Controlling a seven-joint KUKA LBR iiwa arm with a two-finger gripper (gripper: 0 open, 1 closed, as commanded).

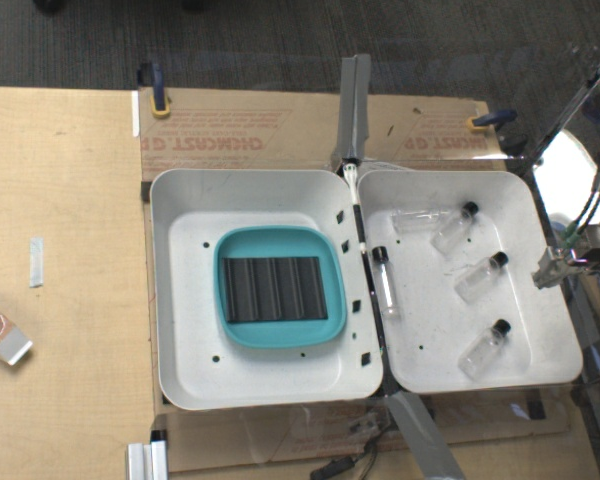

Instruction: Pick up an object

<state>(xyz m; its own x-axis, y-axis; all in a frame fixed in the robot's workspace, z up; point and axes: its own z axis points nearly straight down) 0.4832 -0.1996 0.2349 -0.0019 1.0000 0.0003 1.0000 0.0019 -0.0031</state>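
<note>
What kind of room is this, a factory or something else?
Probably a robotics lab or test bench: two white bins clamped over cardboard, clear vials with black caps for practice picking, and office carpet beyond.

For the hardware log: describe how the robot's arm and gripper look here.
At the right edge, a small grey metal part, probably the gripper, shows by the rim of the right bin, with thin green and reddish cables above it. Finer detail is too small to tell.

One fixed camera overhead — angled down on both bins (170, 268)
</note>
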